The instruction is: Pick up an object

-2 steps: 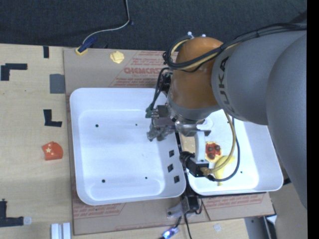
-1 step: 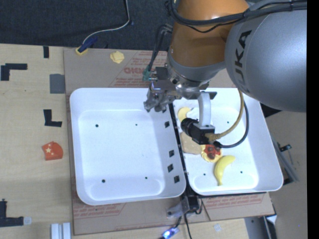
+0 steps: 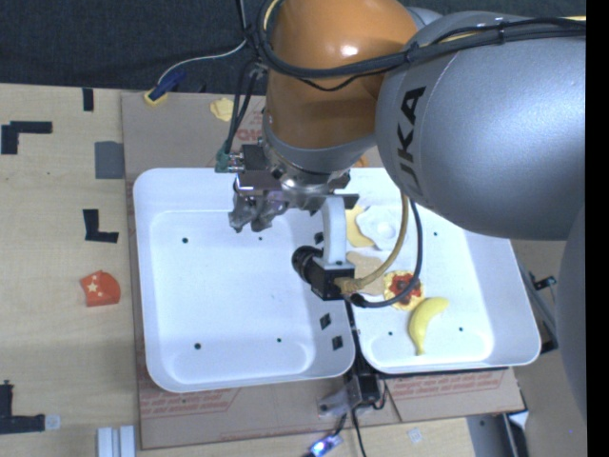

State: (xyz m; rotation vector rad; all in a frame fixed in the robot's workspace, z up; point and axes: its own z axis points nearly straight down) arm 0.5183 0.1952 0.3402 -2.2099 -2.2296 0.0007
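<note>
Above the left bin (image 3: 171,255) our claw (image 3: 252,219) hovers, grip unclear; next we need the banana (image 3: 425,320).

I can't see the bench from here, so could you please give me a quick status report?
Gripper low over left bin, nothing seen between fingers. Banana lies in right bin. Arm covers part of right bin.

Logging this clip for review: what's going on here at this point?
The arm's gripper hangs over the far edge of the left bin, with nothing visible between its fingers. The objects, including a yellow banana, lie in the right bin. A red item sits on the bench outside the bins. Nothing looks picked yet.
</note>
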